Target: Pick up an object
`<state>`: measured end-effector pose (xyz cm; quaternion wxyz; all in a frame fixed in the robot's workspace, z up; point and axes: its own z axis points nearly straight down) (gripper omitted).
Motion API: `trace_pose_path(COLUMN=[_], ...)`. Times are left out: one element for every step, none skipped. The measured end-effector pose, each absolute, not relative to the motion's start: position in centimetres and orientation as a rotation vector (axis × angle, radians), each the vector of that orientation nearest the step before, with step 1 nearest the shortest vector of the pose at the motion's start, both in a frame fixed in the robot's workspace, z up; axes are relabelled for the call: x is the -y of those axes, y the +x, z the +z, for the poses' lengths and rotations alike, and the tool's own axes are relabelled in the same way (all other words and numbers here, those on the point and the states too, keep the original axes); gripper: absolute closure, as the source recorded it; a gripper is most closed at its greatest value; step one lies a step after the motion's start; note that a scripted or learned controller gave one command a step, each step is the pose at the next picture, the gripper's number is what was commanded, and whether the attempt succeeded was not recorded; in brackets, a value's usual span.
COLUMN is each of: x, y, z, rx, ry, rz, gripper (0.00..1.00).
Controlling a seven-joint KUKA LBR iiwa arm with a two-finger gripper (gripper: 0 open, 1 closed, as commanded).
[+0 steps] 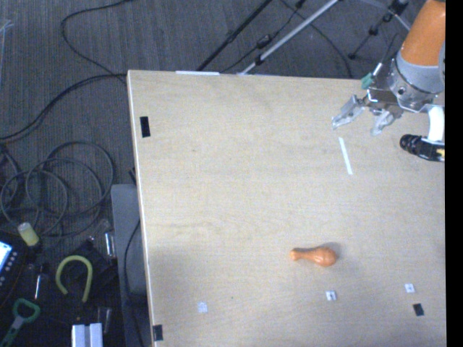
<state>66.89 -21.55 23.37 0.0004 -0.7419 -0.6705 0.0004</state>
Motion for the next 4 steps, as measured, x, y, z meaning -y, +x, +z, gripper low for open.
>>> trace_pose_path(x=[21.55, 20.74, 20.64, 20.65], y=[66.82, 66.88, 66.92, 66.91], z=[8.34, 8.38, 9.31, 9.3], rx=[2.164, 2.332, 2.334, 2.333], ry=[-2.277, -2.105, -2.105, -2.105], rz=[0.005, 0.005, 0.005, 0.005], gripper=[0.0, 0.0, 1.0, 0.0])
